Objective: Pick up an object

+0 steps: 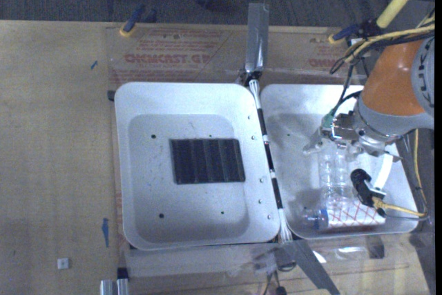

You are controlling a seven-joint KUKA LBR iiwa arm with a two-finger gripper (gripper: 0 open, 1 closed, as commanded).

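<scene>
the clear plastic bottle (336,176) lies at the right bin's (290,110) six o'clock side. my tool (340,138) hovers just above it; i can't tell its state, so the pick looks undone.

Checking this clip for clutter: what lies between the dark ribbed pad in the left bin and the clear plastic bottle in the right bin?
Camera view: bare white floor of both bins, and the bins' adjoining rims between the pad and the bottle.
</scene>
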